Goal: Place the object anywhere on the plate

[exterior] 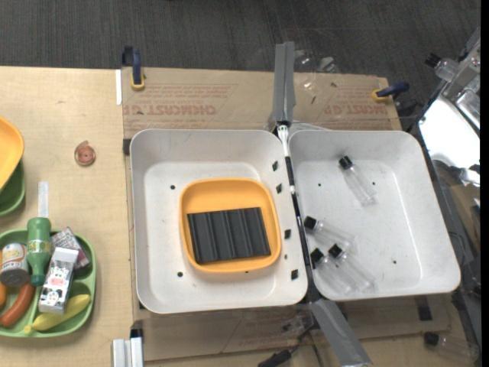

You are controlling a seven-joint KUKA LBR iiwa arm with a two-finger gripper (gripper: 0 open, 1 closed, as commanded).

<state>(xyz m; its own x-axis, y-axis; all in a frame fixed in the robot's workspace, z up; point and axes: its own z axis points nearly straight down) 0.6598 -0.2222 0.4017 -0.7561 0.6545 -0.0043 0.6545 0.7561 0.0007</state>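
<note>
An orange square plate (229, 188) lies in the middle of the left white bin (153, 205). A dark grey ribbed rectangular block (229, 234) rests flat on the plate, inside its rim. The right white bin (412, 228) holds three clear plastic vials with black caps: one (356, 179) towards the back, one (325, 229) by the left wall and one (344, 270) in the front left corner. Part of the grey and white arm (457, 113) shows at the right edge, outside and above the right bin.
On the wooden table at left stand a green tray of toy food (46, 285), a yellow bowl (8, 159) and a small pink disc (85, 154). Clamps (134, 67) (390, 92) hold the cardboard behind the bins. A metal bar (283, 82) rises between the bins.
</note>
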